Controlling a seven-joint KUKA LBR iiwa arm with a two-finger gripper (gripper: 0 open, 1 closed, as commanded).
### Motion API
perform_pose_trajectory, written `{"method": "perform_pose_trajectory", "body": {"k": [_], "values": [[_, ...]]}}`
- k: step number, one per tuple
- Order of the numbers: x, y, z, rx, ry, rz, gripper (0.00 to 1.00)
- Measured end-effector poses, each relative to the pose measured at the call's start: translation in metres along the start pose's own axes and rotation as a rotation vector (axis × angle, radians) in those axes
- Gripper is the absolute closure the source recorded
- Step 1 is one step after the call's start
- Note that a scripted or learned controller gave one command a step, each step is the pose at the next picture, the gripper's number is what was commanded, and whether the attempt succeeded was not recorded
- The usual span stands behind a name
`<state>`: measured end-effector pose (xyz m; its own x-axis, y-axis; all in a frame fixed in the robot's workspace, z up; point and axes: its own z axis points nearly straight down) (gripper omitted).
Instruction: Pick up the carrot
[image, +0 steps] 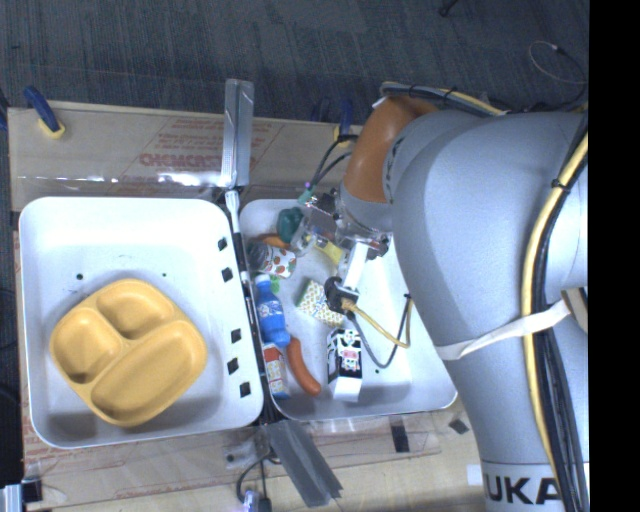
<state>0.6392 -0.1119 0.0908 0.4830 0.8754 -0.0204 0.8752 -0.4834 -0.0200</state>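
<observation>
Bulky grey arm (480, 260), orange wrist band (368, 160), white "UKA" lettering (525, 488).

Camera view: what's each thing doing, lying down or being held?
yellow plate, lying flat in the left bin.
blue bottle, on its side in the right bin.
carrot, lying at the right bin's far end.
red sausage, lying flat beside the cow carton.
arm, reaching over the right bin.

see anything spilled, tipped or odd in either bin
Nothing spilled. The blue bottle and cow-print carton lie on their sides in the crowded right bin; the yellow plate sits askew in the left bin.
</observation>
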Motion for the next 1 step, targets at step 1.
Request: {"method": "perform_pose_trajectory", "body": {"k": [1], "values": [[-0.0424,0.0375,0.0039,0.004,0.012,0.244,0.0]]}}
